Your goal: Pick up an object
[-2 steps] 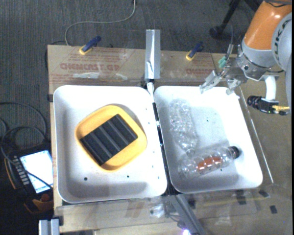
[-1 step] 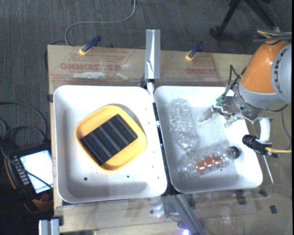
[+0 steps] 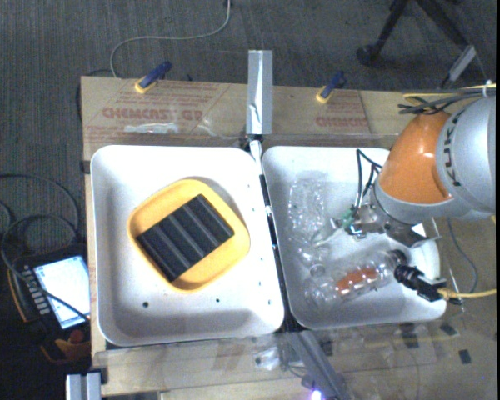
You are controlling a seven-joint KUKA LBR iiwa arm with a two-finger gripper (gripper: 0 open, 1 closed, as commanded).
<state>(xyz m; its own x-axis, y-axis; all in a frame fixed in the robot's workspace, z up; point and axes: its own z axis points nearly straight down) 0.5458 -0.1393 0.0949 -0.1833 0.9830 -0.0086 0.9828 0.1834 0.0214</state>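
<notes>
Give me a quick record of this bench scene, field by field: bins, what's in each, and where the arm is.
left bin: holds a yellow tray with a black ribbed insert
right bin: holds clear plastic bottles, one with an orange label
arm: reaches over the right bin from the right
gripper: low over the bottles, fingers unclear

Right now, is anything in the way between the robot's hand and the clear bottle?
Nothing visible blocks it. The gripper sits just above the clear bottle in the right bin, with crinkly clear plastic off to the side.
</notes>
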